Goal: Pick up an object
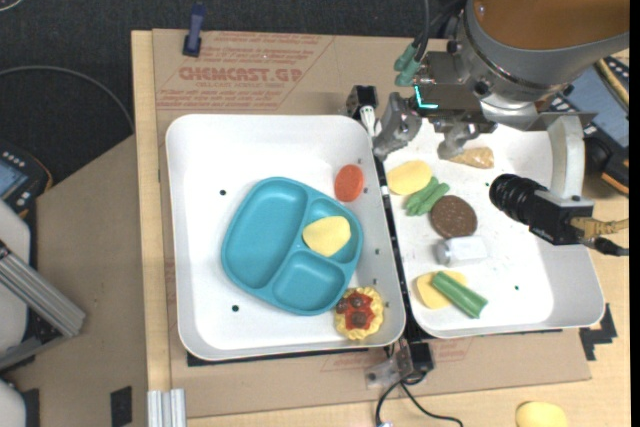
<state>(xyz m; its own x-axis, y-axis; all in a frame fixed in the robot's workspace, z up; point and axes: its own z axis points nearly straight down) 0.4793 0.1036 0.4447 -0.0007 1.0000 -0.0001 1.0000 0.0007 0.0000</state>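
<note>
Printed in red on the brown cardboard sheet [250, 65] under the bins: "CHEMCAST G P", read upside-down and only roughly. Smaller red lines above and below too blurred to read.

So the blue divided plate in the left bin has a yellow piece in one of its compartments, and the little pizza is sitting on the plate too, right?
Not quite. In the camera view the blue divided plate in the left bin does hold the yellow piece in one compartment, but the little pizza is not on the plate. It lies on the bin floor beside the plate, at the bin's near right corner.
</note>
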